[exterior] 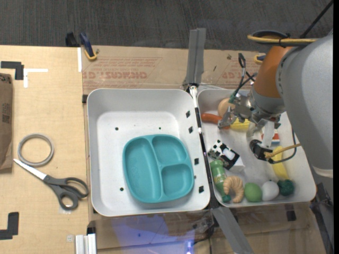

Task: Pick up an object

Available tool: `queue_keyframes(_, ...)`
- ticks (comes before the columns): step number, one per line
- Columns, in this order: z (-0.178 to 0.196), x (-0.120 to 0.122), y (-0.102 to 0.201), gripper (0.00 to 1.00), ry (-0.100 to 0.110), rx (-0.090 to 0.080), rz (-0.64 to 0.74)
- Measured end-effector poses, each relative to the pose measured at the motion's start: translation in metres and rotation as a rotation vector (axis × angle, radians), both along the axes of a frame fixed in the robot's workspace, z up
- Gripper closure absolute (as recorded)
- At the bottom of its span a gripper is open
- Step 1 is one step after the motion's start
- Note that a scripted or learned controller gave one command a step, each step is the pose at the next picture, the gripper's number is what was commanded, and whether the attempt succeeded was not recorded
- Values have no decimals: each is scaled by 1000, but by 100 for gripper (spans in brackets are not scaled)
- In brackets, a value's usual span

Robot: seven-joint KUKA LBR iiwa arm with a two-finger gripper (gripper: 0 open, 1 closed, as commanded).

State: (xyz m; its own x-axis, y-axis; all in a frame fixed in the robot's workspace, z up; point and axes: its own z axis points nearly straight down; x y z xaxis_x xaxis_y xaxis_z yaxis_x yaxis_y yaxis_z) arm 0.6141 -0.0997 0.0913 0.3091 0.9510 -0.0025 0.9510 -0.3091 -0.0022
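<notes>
Arm: grey, orange band above the wrist, reaching in from the right over the right bin.
End effector: low over the back part of the right bin, close to the divider between the bins; whether it is wide, narrow or holding anything cannot be told, as the wrist hides it.
Objects beneath it: a yellow piece and an orange carrot-like piece lie just beside it, with a pale round object near the bin's back wall.
Right bin, front edge: a row of small things crowds the front wall: green vegetable, tan croissant-like toy, green ball, white ball, dark green ball.
Right bin, middle: black-and-white toy near the divider; a banana toward the right wall.
Open room, right bin: little; bare floor shows mostly in the middle, between the toy and the banana.
Left bin: holds a teal divided tray toward its front; bare floor along the back and left walls.
Counter: scissors and a tape roll lie left of the bins, well apart from them.
</notes>
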Motion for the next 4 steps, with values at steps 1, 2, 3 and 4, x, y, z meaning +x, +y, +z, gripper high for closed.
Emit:
queue_keyframes(1,8,0,0,100,3,-2,4)
queue_keyframes(2,219,45,-20,100,-1,-1,-107)
queue_keyframes(3,231,45,-77,100,-1,-1,-8)
queue_keyframes(4,27,50,-106,100,-21,-10,132)
